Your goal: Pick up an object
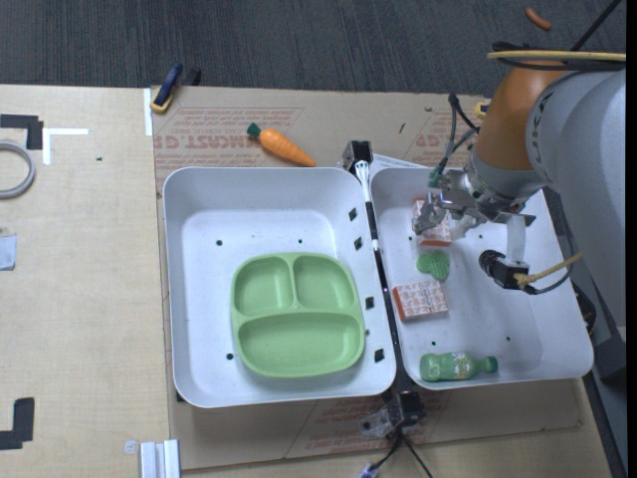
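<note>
My gripper (435, 210) hangs low over the back left part of the right bin (542, 342). Directly under it lies a small red and white packet (436, 233); whether the gripper touches it is unclear. Just in front of the packet is a small green round item (433, 263). Nearer the front, a red checkered box (419, 300) lies flat, and a green bottle (456, 366) rests on its side by the front wall.
The left bin (199, 267) holds a green divided plate (297, 315). A toy carrot (282, 145) lies on the cardboard behind the bins. A black cable end (498, 267) dangles from the arm over the right bin's middle.
</note>
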You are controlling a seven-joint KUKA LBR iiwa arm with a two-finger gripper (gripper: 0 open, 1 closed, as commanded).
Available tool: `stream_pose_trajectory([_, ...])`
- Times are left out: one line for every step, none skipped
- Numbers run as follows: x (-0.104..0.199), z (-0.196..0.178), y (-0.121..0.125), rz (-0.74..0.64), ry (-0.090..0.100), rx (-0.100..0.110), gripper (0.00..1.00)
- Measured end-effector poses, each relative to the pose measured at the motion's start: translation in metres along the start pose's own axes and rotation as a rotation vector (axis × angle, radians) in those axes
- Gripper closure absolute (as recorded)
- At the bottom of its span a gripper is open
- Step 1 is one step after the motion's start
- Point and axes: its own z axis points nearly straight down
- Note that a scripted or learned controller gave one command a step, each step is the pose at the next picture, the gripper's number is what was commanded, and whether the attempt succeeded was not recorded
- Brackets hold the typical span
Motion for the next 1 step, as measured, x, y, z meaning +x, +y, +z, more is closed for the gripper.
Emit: stream_pose_trajectory([-0.0297, -0.0894, -0.0036, -0.303, -0.002, -0.004, 1.0])
